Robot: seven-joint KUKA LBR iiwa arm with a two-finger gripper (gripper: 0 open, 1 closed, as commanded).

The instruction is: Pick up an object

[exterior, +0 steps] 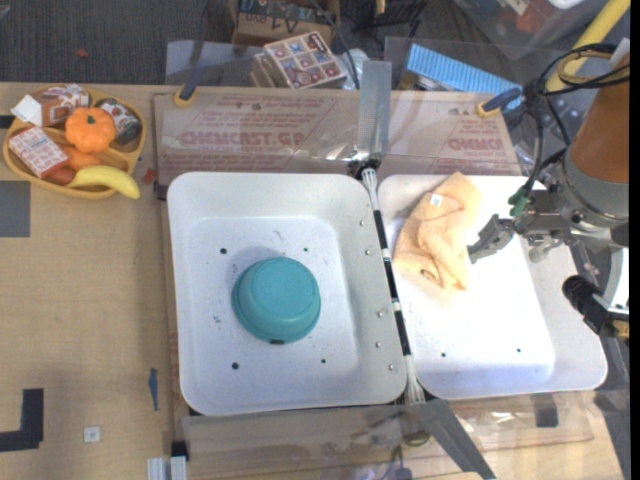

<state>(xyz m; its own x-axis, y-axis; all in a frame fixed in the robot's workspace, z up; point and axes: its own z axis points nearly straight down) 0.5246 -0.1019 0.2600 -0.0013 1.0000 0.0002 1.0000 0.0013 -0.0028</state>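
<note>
A: Inventory, camera view?

B: I log a teal bowl (277, 299), upturned, in the left bin (190, 208). A yellow cloth (438, 230), crumpled, in the right bin (520, 353). The gripper (490, 238) sits just beside the cloth, nothing between its fingers; I cannot tell their spread.

A: Risks?

B: I judge the cloth may slip or only a fold may catch; limp fabric gives little purchase.

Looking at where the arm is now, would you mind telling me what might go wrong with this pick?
1. The gripper sits beside the cloth, near its right edge, so it may catch only a fold, which could slip out.
2. The cloth lies against the divider between the bins, so a push might bunch it there.
</note>
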